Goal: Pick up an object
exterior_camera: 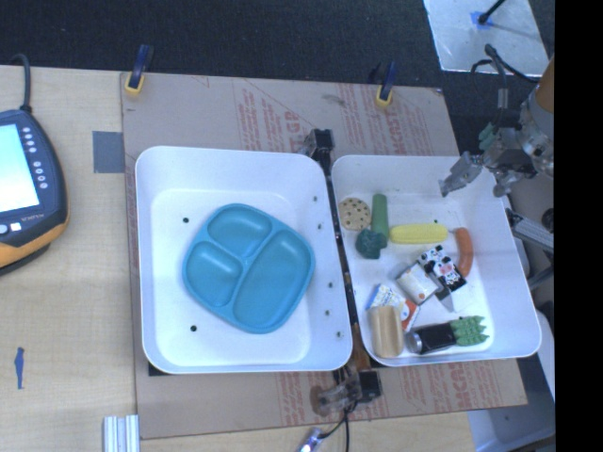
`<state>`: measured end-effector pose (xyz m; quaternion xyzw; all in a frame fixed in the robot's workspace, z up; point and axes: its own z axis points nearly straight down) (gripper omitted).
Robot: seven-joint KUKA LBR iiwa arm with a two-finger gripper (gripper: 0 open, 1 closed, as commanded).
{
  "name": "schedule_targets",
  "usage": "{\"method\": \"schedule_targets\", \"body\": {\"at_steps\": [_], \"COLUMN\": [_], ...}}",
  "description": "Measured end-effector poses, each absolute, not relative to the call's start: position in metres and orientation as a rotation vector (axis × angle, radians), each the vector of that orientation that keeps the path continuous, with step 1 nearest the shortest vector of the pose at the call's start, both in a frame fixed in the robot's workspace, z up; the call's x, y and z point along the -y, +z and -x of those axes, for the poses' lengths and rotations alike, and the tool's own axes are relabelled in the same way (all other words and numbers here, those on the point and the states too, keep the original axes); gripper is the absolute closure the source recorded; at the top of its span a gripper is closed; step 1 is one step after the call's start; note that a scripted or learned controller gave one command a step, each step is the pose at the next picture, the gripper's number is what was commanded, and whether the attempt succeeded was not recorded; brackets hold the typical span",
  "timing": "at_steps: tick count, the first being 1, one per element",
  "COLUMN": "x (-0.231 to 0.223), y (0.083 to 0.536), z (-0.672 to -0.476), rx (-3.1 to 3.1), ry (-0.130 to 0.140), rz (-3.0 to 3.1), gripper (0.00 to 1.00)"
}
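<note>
Currently the two-finger gripper (pixel 479 169) hangs over the far right corner of the right-hand shallow white bin (pixel 523 295), fingers spread with nothing between them. The yellow plastic corn cob (pixel 418 234) lies near it, fairly clear along its far side. Descending squarely across its short width should avoid the orange sausage-shaped toy (pixel 463 249) beside it.

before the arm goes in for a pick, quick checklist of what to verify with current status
1. end effector above the right bin: ok, over its upper right corner.
2. Fingers free of any object: ok, nothing between them.
3. Objects available in the right bin: ok, corn cob, cookie, orange sausage and others.
4. Isolated target: not ok near the bottom, where items crowd together; the corn cob lies more open.
5. Blue divided plate out of the way: ok, in the left bin.
</note>
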<state>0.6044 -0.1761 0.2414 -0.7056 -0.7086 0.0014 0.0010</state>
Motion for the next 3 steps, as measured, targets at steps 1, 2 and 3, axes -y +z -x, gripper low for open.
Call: {"method": "schedule_targets", "body": {"at_steps": [1, 2, 3], "x": [0.213, 0.211, 0.169], "y": [0.173, 0.091, 0.092], "z": [-0.577, -0.587, -0.645], "rx": [2.225, 2.226, 2.226], "ry": [0.008, 0.007, 0.002], "rz": [2.214, 2.211, 2.214], "gripper": [0.00, 0.00, 0.00]}}
